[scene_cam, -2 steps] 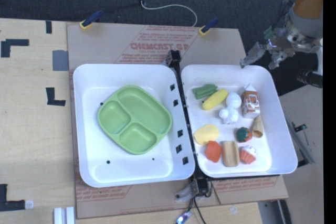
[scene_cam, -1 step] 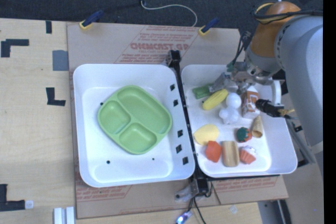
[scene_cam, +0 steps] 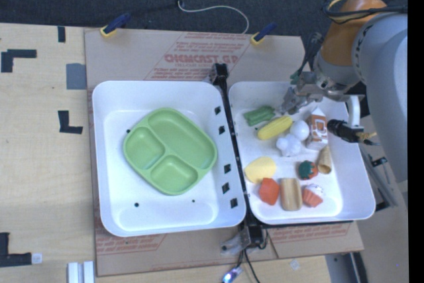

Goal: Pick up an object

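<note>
Hovering the gripper (scene_cam: 296,95) low in the right bin (scene_cam: 351,212), just beside the yellow corn (scene_cam: 274,128) lying there; lifting nothing yet, grasping and raising remaining; impossible telling whether spread or pinching

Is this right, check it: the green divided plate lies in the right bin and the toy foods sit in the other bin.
Not quite. The camera view shows the green divided plate in the left bin. The toy foods, such as the yellow corn, sit in the other bin, the right bin.
</note>
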